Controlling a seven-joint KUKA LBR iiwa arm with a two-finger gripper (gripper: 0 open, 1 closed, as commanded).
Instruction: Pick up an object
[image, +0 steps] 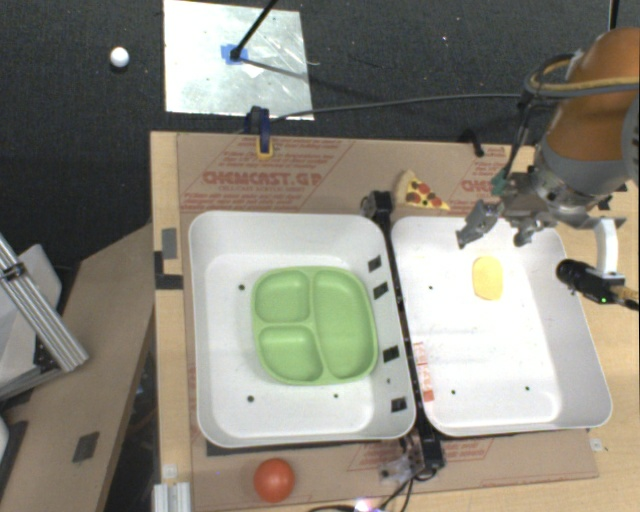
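Small yellow oblong object (488, 278) flat in the right bin's (560, 400) upper part.

Bright, even overhead light; white bins (300, 420) glare slightly, shadows soft, focus mildly soft throughout.

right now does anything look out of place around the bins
Two items lie outside the bins: a toy pizza slice on the board behind them, and a red ball at the front edge. The yellow object lies in the right bin, below the end effector.
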